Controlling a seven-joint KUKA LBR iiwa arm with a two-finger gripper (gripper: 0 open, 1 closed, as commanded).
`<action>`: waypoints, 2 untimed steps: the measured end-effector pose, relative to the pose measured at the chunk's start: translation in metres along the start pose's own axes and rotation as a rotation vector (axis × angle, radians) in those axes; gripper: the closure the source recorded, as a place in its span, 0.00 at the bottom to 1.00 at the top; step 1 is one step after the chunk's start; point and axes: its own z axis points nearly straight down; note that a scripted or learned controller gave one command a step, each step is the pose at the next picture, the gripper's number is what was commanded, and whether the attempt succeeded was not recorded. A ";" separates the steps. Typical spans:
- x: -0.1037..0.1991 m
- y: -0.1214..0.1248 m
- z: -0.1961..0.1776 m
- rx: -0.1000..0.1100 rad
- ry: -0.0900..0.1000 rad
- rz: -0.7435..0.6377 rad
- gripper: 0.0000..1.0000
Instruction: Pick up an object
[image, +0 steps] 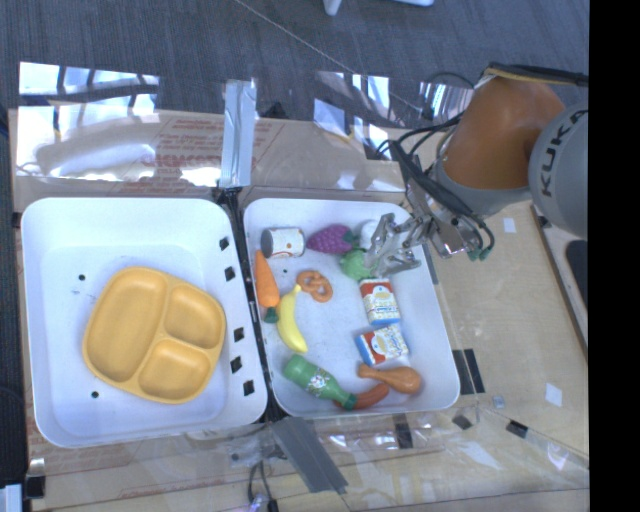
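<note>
Two bins (40, 300) (one tray (153, 333), ten toys (340, 300))

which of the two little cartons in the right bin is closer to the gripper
The red and white carton standing higher in the right bin, just below the gripper. The blue-edged carton lies farther down, nearer the drumstick.

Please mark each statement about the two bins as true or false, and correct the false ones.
1. The yellow divided tray lies in the left bin. True.
2. The banana lies in the left bin. False: it lies in the right bin, beside the carrot.
3. The gripper is over the right bin's upper part, near the green toy. True.
4. The green bottle stands upright. False: it lies on its side near the front wall.
5. The purple grapes are beside the tray. False: they are in the right bin.
</note>
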 end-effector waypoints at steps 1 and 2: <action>-0.014 -0.005 -0.006 0.001 -0.002 -0.068 1.00; -0.038 -0.013 -0.003 0.000 0.000 -0.136 1.00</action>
